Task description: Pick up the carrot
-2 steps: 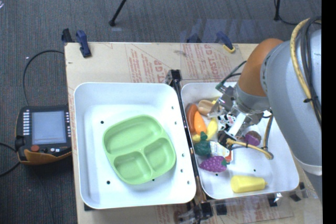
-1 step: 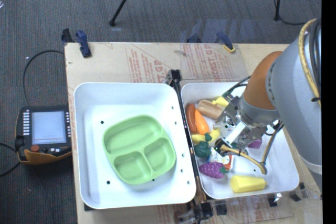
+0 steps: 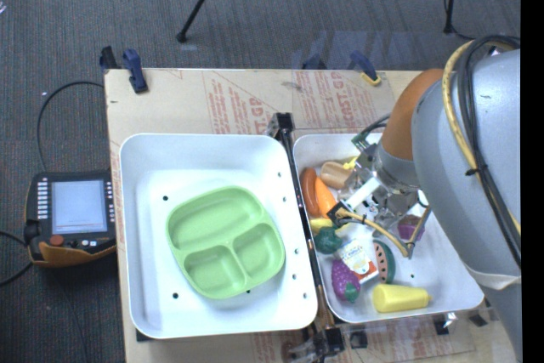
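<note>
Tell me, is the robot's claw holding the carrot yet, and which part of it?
It cannot be told. The gripper is low in the right bin, beside the carrot, but nothing shows between its fingers.

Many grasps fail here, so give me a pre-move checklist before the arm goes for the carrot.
1. Carrot located, at the right bin's left wall: ok.
2. Gripper over the right bin, close to the carrot's right: ok.
3. Carrot between the fingers: not ok, nothing seen held.
4. Finger opening: cannot tell, wrist and cables hide it.
5. Space around the carrot: not ok, the tan toy and the green toy crowd it.
6. Green plate out of the way, in the left bin: ok.
</note>
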Motion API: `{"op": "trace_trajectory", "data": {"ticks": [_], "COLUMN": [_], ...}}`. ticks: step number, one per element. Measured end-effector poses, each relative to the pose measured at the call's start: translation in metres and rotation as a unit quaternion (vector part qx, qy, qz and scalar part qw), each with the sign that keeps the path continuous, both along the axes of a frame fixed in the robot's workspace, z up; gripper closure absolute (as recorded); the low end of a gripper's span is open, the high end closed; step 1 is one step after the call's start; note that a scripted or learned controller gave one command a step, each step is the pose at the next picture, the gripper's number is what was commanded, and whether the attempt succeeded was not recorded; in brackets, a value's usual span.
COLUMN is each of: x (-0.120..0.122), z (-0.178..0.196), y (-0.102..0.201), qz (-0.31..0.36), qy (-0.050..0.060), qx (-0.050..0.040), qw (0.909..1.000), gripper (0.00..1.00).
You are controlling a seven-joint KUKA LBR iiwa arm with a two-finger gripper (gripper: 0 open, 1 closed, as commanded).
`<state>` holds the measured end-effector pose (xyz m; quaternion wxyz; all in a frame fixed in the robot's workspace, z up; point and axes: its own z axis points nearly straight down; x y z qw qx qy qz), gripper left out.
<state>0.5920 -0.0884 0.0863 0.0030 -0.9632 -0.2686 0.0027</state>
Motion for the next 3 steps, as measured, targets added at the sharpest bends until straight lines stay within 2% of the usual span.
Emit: {"op": "trace_trajectory", "data": {"ticks": [1,2,3], "x": [-0.002,-0.090,0.001], "z": [0.000,0.022,0.104], "y": [-0.003,-0.007,0.103], "qz": [-0.144,-0.170,-0.166], "qy": [0.000,-0.004,-0.005], "qx": [-0.0011,0.0002,0.0025], "qw": [0.9896,0.9855,0.9861], "gripper": [0.00,0.00,0.00]}}
